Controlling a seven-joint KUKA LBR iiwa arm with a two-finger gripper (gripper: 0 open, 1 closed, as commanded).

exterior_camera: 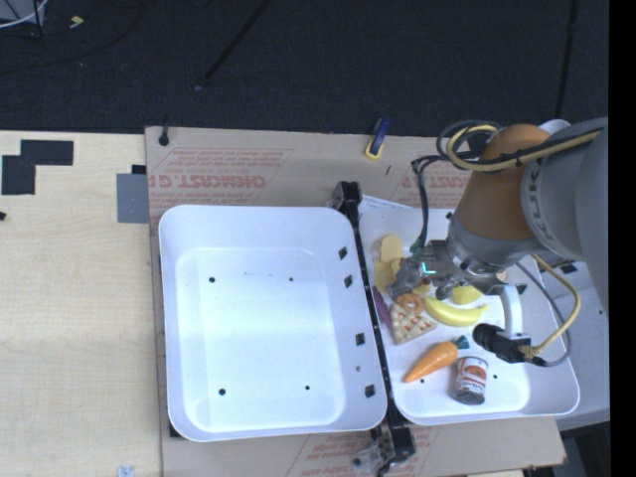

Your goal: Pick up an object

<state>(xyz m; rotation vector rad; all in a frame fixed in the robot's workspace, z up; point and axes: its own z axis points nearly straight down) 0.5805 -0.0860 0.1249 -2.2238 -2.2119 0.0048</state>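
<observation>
The right bin (542, 397) holds a small pile of toy food. A yellow banana (456, 312) lies beside a waffle-like square (409, 318), with an orange carrot (431, 360) and a small red-labelled can (471, 379) nearer the front. A pale yellow piece (391, 252) rests by the bin's left wall. My gripper (429, 280) hangs low over the pile, right at the banana's left end and above the waffle. The wrist hides the fingertips.
The left bin (258, 316) lies beside it, sharing a black divider (366, 306). Black and yellow cables (537, 336) trail across the right bin's right side. A blue-yellow clip (377, 139) sits on the board behind the bins.
</observation>
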